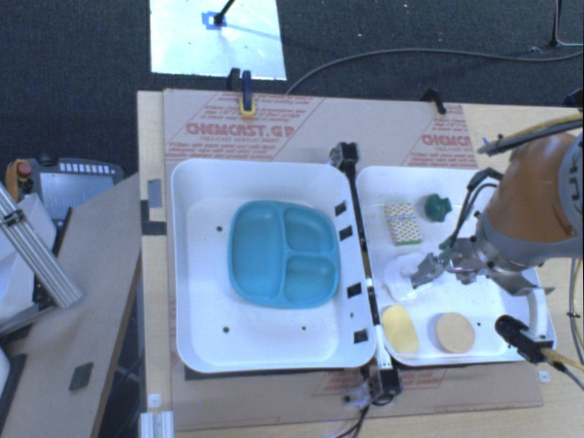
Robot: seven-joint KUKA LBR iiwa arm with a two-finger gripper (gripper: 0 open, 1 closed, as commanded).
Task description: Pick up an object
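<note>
The arm (pixel 538 199), grey with an orange band above the wrist, stands highest over the bench and so nearest the camera; it enters from the right and reaches over the right bin (pixel 456 176). The bench (pixel 365 121) carries two shallow white bins side by side. The left bin (pixel 196 245) holds a blue divided plate (pixel 283 252), which lies flat at the bin's centre, well apart from all four walls. In the right bin, four loose objects are present. A tan round disc (pixel 453 332) lies close to the front wall, just right of centre. A yellow oval object (pixel 399 328) lies at the front left corner, near the disc but apart from it. A speckled rectangular block (pixel 402 224) lies toward the rear left of the bin, and a small dark green object (pixel 437 207) lies just beside it on the right, toward the rear wall. The gripper (pixel 425 270) is positioned over the left-centre of the right bin floor, between the speckled block and the yellow oval object. Whether the gripper's opening is wide or closed cannot be told at this resolution, and no object is visible between its fingers.
</note>
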